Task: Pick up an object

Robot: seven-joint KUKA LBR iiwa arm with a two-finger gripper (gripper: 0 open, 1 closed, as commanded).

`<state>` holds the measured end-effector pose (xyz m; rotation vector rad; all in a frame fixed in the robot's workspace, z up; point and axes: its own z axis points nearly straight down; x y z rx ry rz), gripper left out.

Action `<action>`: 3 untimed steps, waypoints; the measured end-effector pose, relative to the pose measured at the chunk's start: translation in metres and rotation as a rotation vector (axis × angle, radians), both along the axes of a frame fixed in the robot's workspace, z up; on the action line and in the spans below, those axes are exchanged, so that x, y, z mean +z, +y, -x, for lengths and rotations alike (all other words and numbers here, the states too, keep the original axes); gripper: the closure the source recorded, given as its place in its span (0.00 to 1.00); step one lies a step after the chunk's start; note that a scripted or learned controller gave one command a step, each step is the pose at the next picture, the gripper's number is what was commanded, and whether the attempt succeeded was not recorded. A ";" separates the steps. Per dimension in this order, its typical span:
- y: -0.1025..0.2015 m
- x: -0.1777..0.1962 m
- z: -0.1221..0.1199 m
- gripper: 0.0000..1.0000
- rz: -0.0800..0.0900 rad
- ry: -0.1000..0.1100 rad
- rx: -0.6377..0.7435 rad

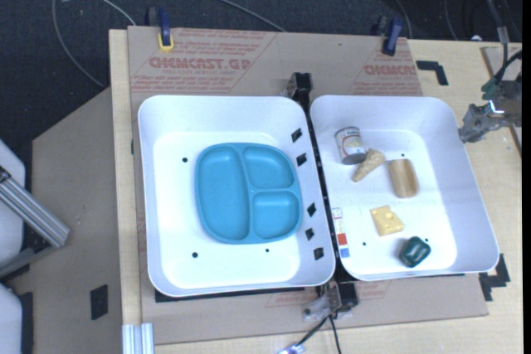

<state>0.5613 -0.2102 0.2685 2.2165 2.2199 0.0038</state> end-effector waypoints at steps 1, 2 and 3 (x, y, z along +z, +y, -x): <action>0.057 -0.013 0.015 1.00 -0.005 0.008 0.004; 0.111 -0.007 0.022 1.00 -0.005 0.007 0.005; 0.156 -0.021 0.031 1.00 -0.004 0.009 0.003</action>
